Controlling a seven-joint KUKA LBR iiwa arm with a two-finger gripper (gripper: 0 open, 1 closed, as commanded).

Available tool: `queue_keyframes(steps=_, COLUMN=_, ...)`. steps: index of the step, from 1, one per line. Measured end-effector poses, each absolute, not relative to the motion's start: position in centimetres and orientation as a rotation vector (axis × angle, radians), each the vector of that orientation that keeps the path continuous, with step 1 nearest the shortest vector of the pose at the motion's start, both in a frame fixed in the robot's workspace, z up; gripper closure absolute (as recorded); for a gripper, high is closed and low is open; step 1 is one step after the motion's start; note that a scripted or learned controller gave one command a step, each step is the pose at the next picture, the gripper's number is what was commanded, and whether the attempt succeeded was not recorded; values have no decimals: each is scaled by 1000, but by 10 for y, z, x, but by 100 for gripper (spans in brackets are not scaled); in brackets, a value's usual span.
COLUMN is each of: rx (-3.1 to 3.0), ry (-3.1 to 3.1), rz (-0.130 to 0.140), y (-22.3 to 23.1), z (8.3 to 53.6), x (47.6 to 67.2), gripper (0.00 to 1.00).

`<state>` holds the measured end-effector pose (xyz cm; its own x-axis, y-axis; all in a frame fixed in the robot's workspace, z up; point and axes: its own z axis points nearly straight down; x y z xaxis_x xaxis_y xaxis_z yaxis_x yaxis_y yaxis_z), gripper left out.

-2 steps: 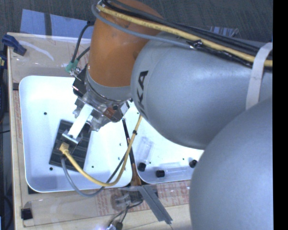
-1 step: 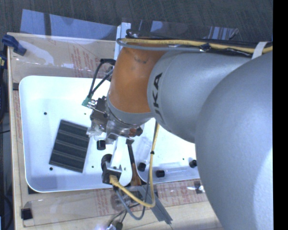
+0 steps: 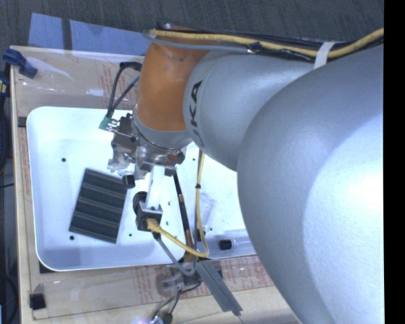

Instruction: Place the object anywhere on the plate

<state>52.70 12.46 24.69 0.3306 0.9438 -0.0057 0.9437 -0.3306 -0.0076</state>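
While I read this feed from my desk, these are my notes on the one view I have.

Object: a dark grey, ribbed rectangular slab (image 3: 98, 205), looking like moulded plastic or rubber, lies flat on the floor of the shallow white plastic bin (image 3: 44, 130), towards its lower left part.

Handling: I judge it light and fairly stiff, not fragile. The ribs should give some bite, but it lies so flat that there is little edge to get under.

Where to hold: I would pinch it across the narrow width, along the ribs' direction, near the middle of the long sides so it does not swing.

Gripper: the grey metal two-finger gripper (image 3: 129, 162) sits under the orange band of the arm (image 3: 163, 90). I cannot tell how it is set; the wrist and cabling hide that part.

Relation: the slab lies just beside the gripper, down and to the left of it in my view. Its upper right corner comes close to the gripper hardware, and I cannot say whether they touch. Nothing of the slab is visibly held.

Plate: I cannot make out a plate; the big grey arm covers the right side.
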Motion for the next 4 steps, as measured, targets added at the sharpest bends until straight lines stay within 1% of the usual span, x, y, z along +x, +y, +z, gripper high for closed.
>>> queue_keyframes(steps=1, rx=-2656, ry=-1670, rz=19, y=46, z=195, x=544, gripper=100)
queue_keyframes(steps=2, rx=-2852, ry=-1310, rz=15, y=80, z=194, x=642, gripper=100)
queue_keyframes(steps=3, rx=-2876, ry=-1249, rz=23, y=136, z=114, x=649, gripper=100)
queue_keyframes(steps=4, rx=-2657, ry=-1667, rz=17, y=112, z=118, x=606, gripper=100)
